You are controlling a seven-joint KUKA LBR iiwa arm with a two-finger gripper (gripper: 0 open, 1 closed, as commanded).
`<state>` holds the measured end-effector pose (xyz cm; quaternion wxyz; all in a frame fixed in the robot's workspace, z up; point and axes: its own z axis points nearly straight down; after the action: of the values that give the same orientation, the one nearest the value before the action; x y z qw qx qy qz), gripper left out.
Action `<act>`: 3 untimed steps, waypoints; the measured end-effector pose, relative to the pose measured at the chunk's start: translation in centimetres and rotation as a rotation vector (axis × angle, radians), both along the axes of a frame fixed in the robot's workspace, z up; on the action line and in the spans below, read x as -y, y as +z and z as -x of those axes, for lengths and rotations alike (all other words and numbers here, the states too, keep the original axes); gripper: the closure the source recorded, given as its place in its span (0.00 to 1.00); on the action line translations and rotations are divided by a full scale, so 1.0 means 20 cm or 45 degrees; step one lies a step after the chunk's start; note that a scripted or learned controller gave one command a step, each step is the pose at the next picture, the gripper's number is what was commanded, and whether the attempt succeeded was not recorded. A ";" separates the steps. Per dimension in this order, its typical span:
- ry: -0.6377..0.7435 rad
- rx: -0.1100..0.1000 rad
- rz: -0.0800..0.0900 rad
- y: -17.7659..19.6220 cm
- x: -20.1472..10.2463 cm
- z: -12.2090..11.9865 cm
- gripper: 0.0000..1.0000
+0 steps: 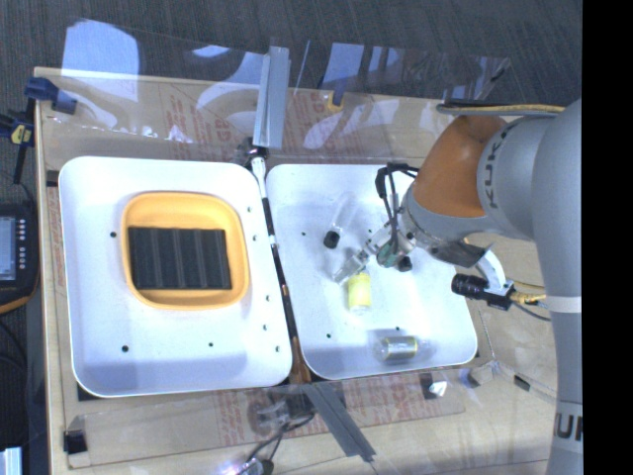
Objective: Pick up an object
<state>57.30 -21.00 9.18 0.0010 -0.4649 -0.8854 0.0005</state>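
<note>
My gripper [384,253] hangs low over the middle of the right bin [307,196], under the grey arm and its orange band [450,181]. Just to its left lies a small clear piece [348,264] joined to a pale yellow piece [359,291]; whether the gripper touches it I cannot tell. A small black object [332,237] sits further left. Near the bin's front edge lies a short silver cylinder [397,345].
The left bin [89,295] holds a yellow-rimmed tray with a dark ribbed insert [182,252]. A metal divider [269,226] runs between the bins. A black cable [384,181] loops off the wrist, and a black fitting [473,286] sticks out at the right bin's right rim.
</note>
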 end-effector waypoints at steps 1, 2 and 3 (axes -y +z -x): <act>0.005 -0.001 0.000 0.05 0.00 0.00 1.00; 0.005 -0.001 0.001 0.05 0.00 0.00 0.00; 0.036 -0.002 -0.002 0.00 -0.14 0.25 0.00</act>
<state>52.38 -18.16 9.11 0.0022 -0.4523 -0.8918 0.0004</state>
